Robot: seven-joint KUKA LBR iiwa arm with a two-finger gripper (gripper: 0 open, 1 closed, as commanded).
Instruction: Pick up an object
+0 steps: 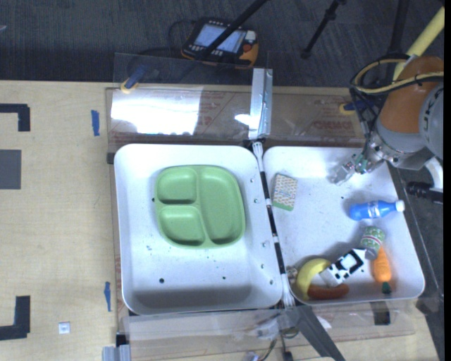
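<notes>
Right bin [310, 166]: blue bottle [373, 209] with white cap lying on its side; hand [345, 171] hovers just above-left, grip state indiscernible.

Robot lab: taped plywood bench [56, 211], two white bins [127, 211], teach pendant [218, 41] and tripod legs [331, 21] on grey carpet

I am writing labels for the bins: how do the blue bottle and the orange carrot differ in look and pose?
The blue bottle is blue with a white cap and lies across the right bin; the orange carrot is orange and lies more along it. The bottle lies nearer the gripper than the carrot. Both rest in that bin.
</notes>
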